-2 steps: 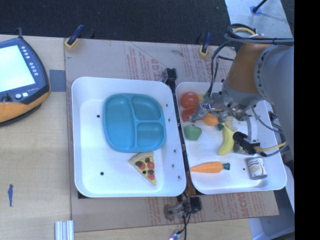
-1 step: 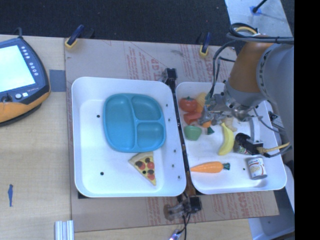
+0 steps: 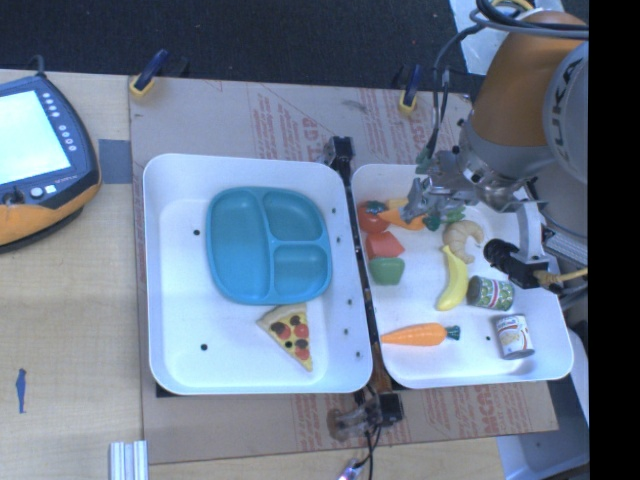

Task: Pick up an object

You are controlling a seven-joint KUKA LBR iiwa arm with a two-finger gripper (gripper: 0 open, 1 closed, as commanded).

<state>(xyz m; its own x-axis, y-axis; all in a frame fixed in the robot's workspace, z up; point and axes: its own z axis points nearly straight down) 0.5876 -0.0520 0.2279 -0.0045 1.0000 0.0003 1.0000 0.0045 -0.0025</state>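
1. Nearest edge of right bin point(image 3: 470, 376): carrot point(image 3: 412, 336) lying crosswise, small can point(image 3: 514, 336) to its right, near the corner.
2. Left bin point(image 3: 170, 298): pizza slice point(image 3: 288, 334) toward near side; blue divided plate point(image 3: 268, 244) flat just beyond it.
3. Mid right bin: banana point(image 3: 453, 281), green jar point(image 3: 489, 293) just beside it, green pepper point(image 3: 386, 270) near the bin's left wall.
4. Farther back: red tomato point(image 3: 377, 245), pale ginger-shaped piece point(image 3: 463, 234).
5. End effector point(image 3: 428, 204) low over far part of right bin, among small toys. Finger opening: cannot tell; no object seen held.
6. Far left on worktop point(image 3: 70, 318): orange-edged tablet point(image 3: 35, 163).
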